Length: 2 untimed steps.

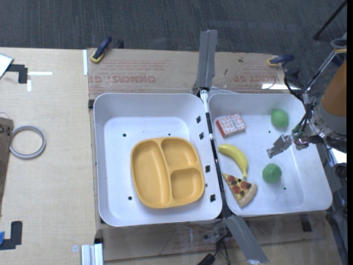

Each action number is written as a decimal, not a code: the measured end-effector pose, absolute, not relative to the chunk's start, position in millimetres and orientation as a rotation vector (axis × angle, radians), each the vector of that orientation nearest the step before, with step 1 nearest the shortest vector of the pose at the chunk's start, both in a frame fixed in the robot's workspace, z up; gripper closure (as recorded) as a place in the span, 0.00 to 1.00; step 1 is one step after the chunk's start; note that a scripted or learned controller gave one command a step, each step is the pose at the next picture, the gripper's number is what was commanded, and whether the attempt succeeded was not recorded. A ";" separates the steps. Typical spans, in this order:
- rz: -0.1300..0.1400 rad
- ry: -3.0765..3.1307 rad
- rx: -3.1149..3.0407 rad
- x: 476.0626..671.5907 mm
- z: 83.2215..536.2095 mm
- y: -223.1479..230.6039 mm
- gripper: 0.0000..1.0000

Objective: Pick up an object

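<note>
The gripper [279,146] hovers in the right bin [309,203], between two green balls [279,118] [271,173]. Jaw state cannot be determined. Nothing visibly held.

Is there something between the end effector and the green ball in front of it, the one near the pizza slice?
Nothing visible. The end effector sits just above the lower green ball, with bare bin floor between them. The banana lies off to the side.
</note>
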State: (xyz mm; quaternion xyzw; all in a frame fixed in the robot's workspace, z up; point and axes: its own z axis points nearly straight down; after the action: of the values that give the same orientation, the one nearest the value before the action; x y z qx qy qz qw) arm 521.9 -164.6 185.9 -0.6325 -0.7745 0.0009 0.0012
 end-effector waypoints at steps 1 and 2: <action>0.001 -2.490 -1.915 510.6 91.5 -168.2 0.00; 0.001 -2.487 -1.920 510.8 100.3 -168.5 1.00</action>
State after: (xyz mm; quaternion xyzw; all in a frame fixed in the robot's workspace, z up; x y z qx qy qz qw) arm 510.8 -168.5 100.3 -0.6111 -0.7916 0.0002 -0.0001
